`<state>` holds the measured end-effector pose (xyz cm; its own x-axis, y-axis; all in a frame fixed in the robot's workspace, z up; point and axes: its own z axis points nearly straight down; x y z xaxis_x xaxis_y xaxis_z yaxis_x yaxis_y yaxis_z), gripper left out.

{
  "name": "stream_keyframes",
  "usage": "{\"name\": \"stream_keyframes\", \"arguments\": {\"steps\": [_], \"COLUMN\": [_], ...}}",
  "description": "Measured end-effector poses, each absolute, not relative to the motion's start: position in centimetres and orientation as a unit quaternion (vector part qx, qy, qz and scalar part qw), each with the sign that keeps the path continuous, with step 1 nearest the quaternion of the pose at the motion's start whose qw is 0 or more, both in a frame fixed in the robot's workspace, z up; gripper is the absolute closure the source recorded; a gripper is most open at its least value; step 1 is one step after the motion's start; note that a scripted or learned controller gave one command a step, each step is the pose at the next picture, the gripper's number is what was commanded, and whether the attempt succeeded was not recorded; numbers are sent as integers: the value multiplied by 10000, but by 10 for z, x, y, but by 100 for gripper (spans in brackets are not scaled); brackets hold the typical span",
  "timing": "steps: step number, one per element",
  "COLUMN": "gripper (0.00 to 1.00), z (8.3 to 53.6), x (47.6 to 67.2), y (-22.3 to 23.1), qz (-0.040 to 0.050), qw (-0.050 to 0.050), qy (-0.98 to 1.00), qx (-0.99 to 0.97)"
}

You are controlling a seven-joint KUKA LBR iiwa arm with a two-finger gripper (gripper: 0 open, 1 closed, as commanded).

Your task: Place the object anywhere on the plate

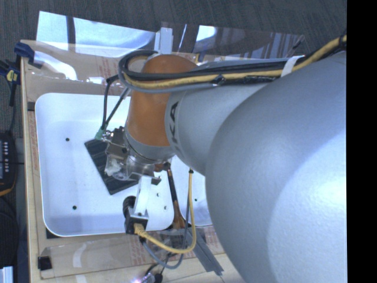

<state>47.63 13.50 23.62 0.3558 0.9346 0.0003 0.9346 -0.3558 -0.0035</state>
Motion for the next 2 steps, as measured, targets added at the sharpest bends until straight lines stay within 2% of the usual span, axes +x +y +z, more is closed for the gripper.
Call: {"name": "stream_keyframes", "arguments": {"steps": [1,2], "gripper": [100,100], "z": [203,152], "x": [536,569], "y": [63,124], "qz": [30,33], "qw": [16,32], "qy": [-4610,-6908], "qx": [-8874,-7231]}}
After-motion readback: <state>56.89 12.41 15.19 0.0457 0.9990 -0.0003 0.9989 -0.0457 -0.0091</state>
